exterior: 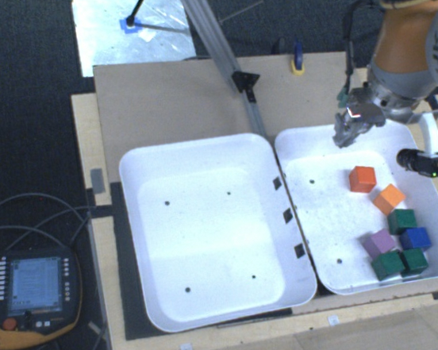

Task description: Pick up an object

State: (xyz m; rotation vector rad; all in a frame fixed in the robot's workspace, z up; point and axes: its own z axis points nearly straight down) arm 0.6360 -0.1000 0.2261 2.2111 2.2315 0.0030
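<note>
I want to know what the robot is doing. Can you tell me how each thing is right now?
gripper: above the right bin's far edge, nothing seen in it
right bin: holds all the blocks
red block: lying alone, nearest the gripper
orange block: lying tilted, next to the red block
purple block: huddled with the green and blue ones
left bin: no blocks in it

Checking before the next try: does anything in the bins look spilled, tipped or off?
Nothing stands out. The blocks, including the orange-red block, sit bunched at the right bin's right side. The end effector is above its far edge.
</note>
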